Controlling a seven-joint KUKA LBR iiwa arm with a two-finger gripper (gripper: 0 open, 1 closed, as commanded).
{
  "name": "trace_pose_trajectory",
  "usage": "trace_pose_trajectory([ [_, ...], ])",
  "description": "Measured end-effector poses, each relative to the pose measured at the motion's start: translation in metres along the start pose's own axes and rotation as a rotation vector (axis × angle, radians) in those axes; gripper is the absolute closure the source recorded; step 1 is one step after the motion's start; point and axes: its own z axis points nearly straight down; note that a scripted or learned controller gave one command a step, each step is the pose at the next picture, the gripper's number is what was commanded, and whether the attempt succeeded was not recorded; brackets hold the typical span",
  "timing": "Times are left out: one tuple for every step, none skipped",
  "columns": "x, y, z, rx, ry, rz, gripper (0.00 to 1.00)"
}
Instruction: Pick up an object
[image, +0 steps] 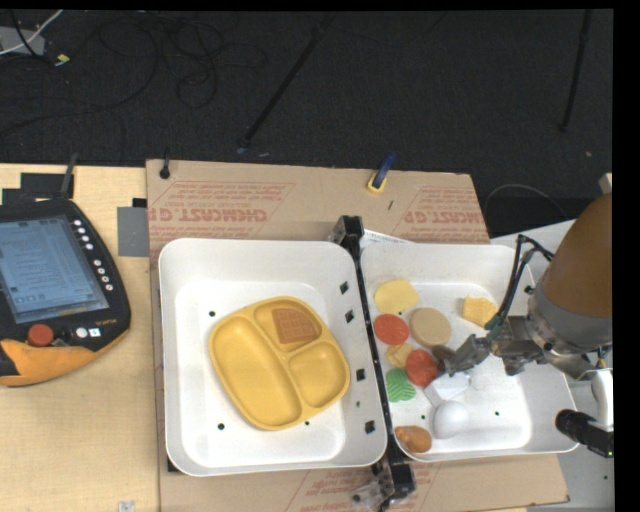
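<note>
The right bin (505, 415) holds several toy foods: a pale yellow piece (396, 296), a red tomato (390, 329), a tan disc (431, 326), a yellow wedge (479, 310), a dark red piece (421, 367), a green piece (400, 386), a white egg (450, 418) and an orange-brown piece (413, 438). My gripper (462, 356) hangs low in this bin, just right of the dark red piece and below the tan disc. It is dark, and I see nothing held in it. The arm (580, 280) comes in from the right.
The left bin (180, 300) bears a yellow divided plate (265, 380) with a brown waffle square (292, 325) in its top compartment. A teach pendant (55, 290) lies on the bench at far left. A yellow-and-blue clip (379, 178) sits on the cardboard behind the bins.
</note>
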Motion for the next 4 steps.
trace_pose_trajectory([
  [0.0,0.002,-0.005,-0.009,-0.002,-0.002,0.0],
  [-0.002,0.012,0.054,-0.005,0.0,-0.003,0.0],
  [0.0,0.011,0.11,-0.005,0.0,-0.003,0.0],
  [-0.002,0.01,0.099,-0.004,0.001,0.006,1.0],
])
